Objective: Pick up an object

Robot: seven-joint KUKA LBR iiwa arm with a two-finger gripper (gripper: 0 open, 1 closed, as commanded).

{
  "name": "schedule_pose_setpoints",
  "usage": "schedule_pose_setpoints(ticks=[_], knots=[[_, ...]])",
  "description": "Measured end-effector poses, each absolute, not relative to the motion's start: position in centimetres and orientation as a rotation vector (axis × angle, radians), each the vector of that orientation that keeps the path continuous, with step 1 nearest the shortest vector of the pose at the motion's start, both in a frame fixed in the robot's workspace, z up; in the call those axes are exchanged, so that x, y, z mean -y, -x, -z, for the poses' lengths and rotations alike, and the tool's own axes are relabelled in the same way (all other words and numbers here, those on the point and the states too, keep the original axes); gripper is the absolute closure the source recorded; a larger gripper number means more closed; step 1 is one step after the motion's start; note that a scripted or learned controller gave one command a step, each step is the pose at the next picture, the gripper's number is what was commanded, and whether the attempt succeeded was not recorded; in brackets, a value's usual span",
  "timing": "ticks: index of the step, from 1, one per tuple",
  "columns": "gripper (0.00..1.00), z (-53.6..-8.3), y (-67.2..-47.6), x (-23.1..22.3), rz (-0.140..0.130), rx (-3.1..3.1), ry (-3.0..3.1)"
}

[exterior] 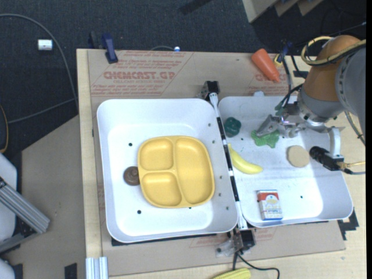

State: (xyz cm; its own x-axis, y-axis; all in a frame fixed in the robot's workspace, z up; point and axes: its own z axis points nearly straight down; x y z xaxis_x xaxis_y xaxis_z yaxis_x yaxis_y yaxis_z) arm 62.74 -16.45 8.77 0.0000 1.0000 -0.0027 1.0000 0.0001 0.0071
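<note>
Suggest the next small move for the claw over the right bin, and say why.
Probably a short, straight descent. The claw hangs right above the green object in the right bin, with nothing visibly gripped. The banana and tan disc lie apart, so lowering looks unobstructed.

Bright, even overhead light falls on the bench, and the two white bins (110,132) come close to washing out, their floors nearly featureless. Shadows are short and soft: a faint one hugs the yellow tray (175,171) toward 6 o'clock. The dark carpet (40,86) from 9 to 12 o'clock stays dim and grainy. Focus is fair at centre; fine detail smears slightly, and the printed lettering on the board (139,74) is soft.
</note>
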Motion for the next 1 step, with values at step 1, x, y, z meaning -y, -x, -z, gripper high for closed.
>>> schedule_pose_setpoints(ticks=[1], knots=[[0.00, -8.70, -63.63, 10.65, -0.003, -2.219, -2.219]])
